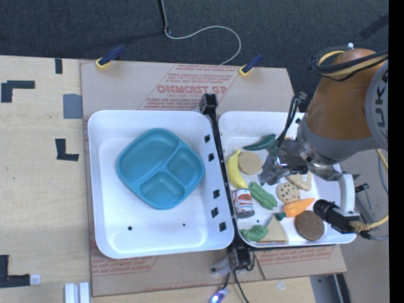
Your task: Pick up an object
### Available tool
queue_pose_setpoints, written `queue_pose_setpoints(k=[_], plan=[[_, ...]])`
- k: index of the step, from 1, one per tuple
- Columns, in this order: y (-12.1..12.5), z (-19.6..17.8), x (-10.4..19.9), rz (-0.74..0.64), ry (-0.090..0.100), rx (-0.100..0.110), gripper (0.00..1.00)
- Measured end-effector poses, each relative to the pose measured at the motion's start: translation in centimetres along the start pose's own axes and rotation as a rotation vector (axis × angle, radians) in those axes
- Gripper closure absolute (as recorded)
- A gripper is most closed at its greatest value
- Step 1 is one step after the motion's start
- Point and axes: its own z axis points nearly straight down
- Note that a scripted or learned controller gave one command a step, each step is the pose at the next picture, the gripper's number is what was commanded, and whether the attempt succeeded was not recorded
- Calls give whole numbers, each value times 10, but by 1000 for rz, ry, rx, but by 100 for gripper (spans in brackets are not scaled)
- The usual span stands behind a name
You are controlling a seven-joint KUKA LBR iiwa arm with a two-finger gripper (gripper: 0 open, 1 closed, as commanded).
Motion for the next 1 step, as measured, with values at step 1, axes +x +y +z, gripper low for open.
queue_pose_setpoints(k=[1], plan=[[34,58,46,-10,3,1,100]])
